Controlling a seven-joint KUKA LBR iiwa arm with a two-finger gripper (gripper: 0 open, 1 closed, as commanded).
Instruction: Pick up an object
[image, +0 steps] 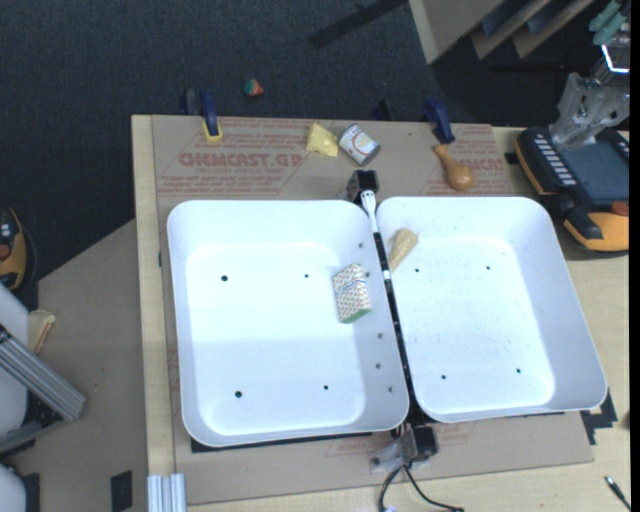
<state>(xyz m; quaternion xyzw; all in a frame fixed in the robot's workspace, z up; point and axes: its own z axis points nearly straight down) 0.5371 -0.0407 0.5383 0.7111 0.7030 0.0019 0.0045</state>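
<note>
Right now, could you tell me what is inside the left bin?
The left bin holds one small patterned box, lying near its right wall. Whatever lies beneath the box is covered, so I cannot tell.

robotics lab: clamped bench (300, 160), white bins (190, 300)

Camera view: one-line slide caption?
Two white bins: patterned small box in left bin, tan piece at right bin's rim.

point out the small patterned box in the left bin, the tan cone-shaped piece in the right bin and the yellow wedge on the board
small patterned box (351, 292), camera view, middle of its top face
tan cone-shaped piece (402, 246), camera view, its wider body
yellow wedge (322, 141), camera view, its centre
</note>
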